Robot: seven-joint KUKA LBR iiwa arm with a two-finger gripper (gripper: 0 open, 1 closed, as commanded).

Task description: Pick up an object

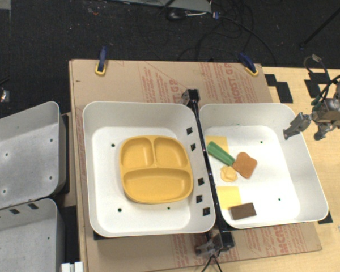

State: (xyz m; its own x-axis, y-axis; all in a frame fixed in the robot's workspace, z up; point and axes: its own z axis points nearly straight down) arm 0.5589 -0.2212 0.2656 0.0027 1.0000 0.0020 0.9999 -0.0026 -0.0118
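The right bin (294, 180) holds several small items: a green block (220, 153), an orange-brown toast-like piece (245, 165), a small pale yellow lump (229, 174), two flat yellow squares (227, 196) (215, 143) and a brown rectangle (242, 211). My gripper (306, 130) hangs over the right bin's upper right rim, well to the right of these items. It is open, its two fingers spread apart with nothing between them.
The left bin (99, 152) carries a yellow divided plate (156, 169). A black divider (203, 169) runs between the bins. Grey spare bins (22, 152) lie off the bench at the left. Two clamps (101, 61) (248, 63) hold the cardboard's far edge.
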